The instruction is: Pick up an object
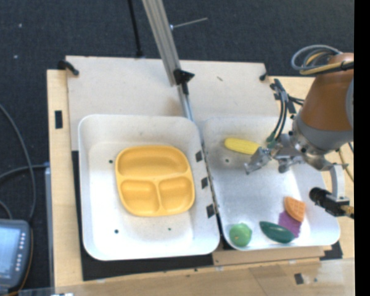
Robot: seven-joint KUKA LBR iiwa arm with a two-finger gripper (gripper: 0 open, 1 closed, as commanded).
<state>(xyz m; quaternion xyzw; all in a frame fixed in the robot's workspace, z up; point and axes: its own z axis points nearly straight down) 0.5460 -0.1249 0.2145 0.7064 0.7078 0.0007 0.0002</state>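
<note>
Camera view shows the gripper, grip state unclear, beside the corn near the right bin's back edge; centre over it before closing.

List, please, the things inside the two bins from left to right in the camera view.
Yellow divided plate → yellow corn (the green round thing sits at about the same place across) → dark green vegetable → orange piece.

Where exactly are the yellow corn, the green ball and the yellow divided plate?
yellow corn (241, 145): camera view, middle of the cob.
green ball (240, 233): camera view, top of the ball.
yellow divided plate (154, 161): camera view, floor of its largest compartment.
</note>
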